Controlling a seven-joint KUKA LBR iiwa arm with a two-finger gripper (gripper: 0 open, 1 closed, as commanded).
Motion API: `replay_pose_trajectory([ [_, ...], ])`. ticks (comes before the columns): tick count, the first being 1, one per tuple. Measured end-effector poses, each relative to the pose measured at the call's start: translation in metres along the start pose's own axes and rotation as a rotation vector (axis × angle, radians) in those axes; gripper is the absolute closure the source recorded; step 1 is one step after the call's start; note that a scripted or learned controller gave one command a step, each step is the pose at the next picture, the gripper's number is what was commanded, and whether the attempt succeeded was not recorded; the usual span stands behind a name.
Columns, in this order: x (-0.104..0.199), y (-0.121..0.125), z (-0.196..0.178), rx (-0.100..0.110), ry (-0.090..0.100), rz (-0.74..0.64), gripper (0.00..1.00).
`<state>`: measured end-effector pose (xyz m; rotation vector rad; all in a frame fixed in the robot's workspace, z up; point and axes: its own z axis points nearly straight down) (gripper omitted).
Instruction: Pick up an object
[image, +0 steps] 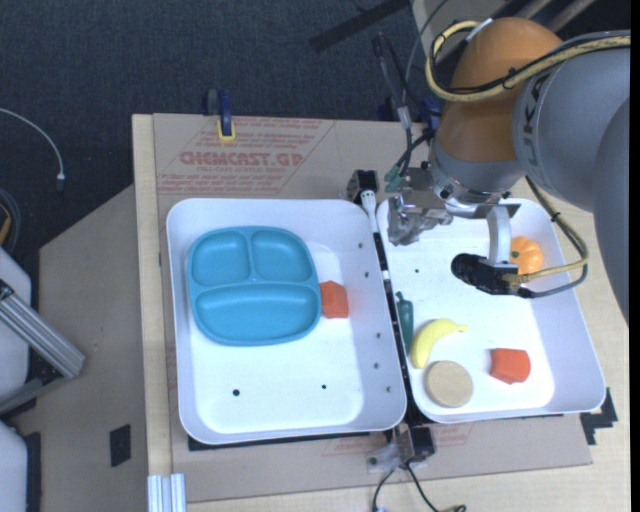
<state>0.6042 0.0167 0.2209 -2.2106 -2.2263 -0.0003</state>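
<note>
Camera view, upper middle of the frame: we read red print on the brown board (250, 150) under the bins as "CHEMCAST GP". The smaller lines below it are too fine for us to make out. A blue clip (226, 118) sits on the board's top edge, and the board lies on the pale desk (95, 250).

The end effector (405, 222) hangs over the upper left corner of the right bin (545, 330), close to the rim shared by the two bins. We cannot tell how far it is open, and we see nothing held in it.

Things it might pick up lie in both bins. In the right bin a yellow banana (432, 338) sits low and left of centre, with a round tan disc (449, 383) just below it. A red piece (510, 365) lies to the right of them, and a slim green thing (404, 315) runs along the bin's left wall. A small orange piece (527, 254) sits near the upper right.

In the left bin (290, 390) a blue divided plate (253, 285) fills the upper part. An orange block (334, 300) rests just beside its right edge.
</note>
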Motion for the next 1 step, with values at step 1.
replay_pose_trajectory([
  [1,0.0604,0.0066,-0.0093,-0.006,0.0,0.0,1.0],
])
